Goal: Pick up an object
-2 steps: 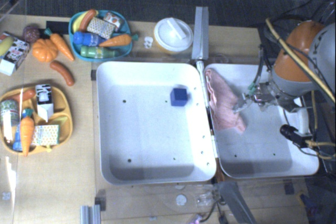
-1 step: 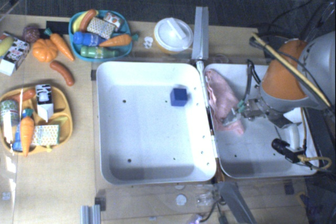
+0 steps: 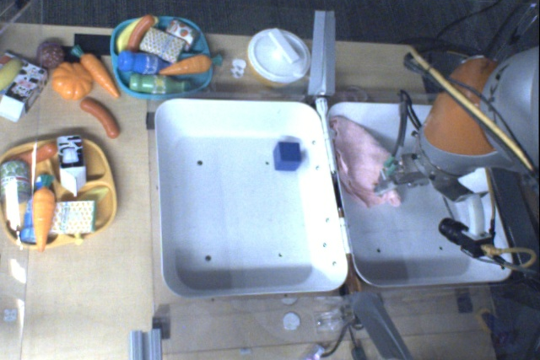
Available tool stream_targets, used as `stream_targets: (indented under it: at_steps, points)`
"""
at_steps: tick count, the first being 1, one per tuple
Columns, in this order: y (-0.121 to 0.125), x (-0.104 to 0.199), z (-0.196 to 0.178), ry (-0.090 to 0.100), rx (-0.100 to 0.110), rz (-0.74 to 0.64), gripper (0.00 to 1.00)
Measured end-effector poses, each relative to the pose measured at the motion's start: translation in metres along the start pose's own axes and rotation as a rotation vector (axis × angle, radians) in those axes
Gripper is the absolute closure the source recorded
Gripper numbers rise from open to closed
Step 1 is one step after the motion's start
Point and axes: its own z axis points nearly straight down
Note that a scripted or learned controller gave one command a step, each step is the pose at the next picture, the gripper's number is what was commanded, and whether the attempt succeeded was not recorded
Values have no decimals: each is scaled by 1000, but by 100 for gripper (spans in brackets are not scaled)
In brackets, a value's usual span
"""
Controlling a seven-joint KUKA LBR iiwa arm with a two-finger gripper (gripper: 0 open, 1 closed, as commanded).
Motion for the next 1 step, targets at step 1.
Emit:
stream_targets:
  at_steps: [1]
  points:
    - [-18,23,-82,6,19,-36,100]
